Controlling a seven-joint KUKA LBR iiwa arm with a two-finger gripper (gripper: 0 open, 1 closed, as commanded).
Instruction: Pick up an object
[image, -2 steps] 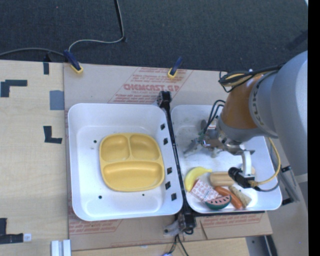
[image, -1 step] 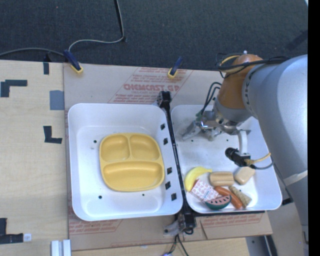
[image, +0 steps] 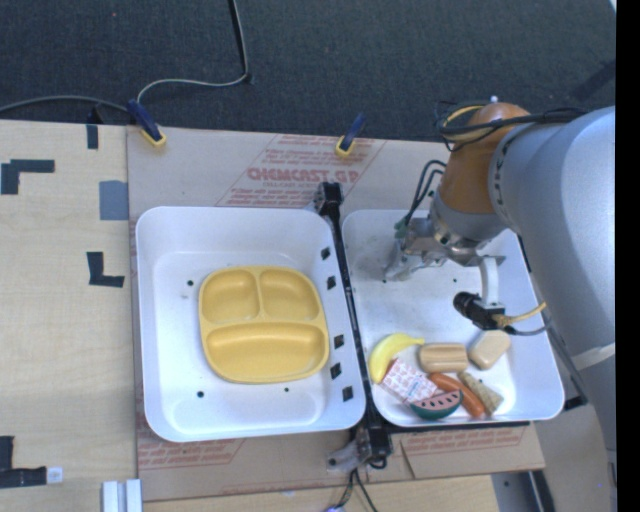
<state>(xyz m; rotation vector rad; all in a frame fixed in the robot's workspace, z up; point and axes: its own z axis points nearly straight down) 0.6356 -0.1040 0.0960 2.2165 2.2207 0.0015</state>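
Nearest, a huddle of toy food fills the front corner of the right white shallow bin (image: 530, 400): a curved yellow plastic banana (image: 392, 351), a tan bread roll (image: 443, 357), a red-and-white wrapped packet (image: 405, 381), a watermelon slice (image: 437, 406) and an orange carrot (image: 470, 393), likely heaped there as pick candidates. The left bin (image: 160, 300) holds a yellow 3-compartment plastic tray (image: 265, 325). Farther back, the tool (image: 405, 262) sits low over bare bin floor, well apart from the food; I cannot tell whether it is apart or together.
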